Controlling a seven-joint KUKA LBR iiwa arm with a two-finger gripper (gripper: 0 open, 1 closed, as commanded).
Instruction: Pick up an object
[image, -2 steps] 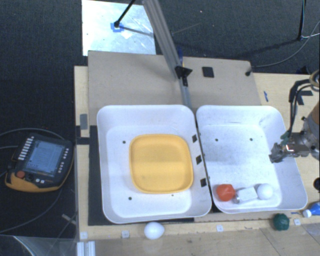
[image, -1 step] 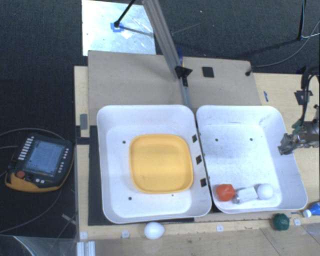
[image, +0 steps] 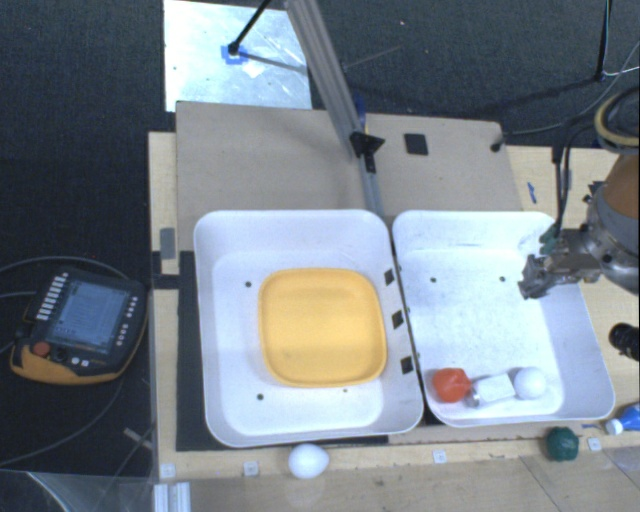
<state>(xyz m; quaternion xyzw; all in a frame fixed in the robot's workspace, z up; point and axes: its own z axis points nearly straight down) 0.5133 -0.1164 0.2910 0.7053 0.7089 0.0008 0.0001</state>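
A yellow square plate (image: 322, 325) lies in the left bin (image: 225, 300). In the right bin (image: 470, 300), along its near edge, sit a small red-orange object (image: 449, 384), a white cylindrical piece (image: 491, 389) and a white ball (image: 530, 381), close together. My gripper (image: 536, 277) hovers over the right bin's far right side, well above and away from those objects. Nothing shows between its fingers.
A white egg-shaped object (image: 308, 460) rests on the bench in front of the left bin. A dark green ball (image: 561, 443) and a blue item (image: 625, 421) lie past the right bin's near right corner. A teach pendant (image: 78, 326) sits on the floor at the left.
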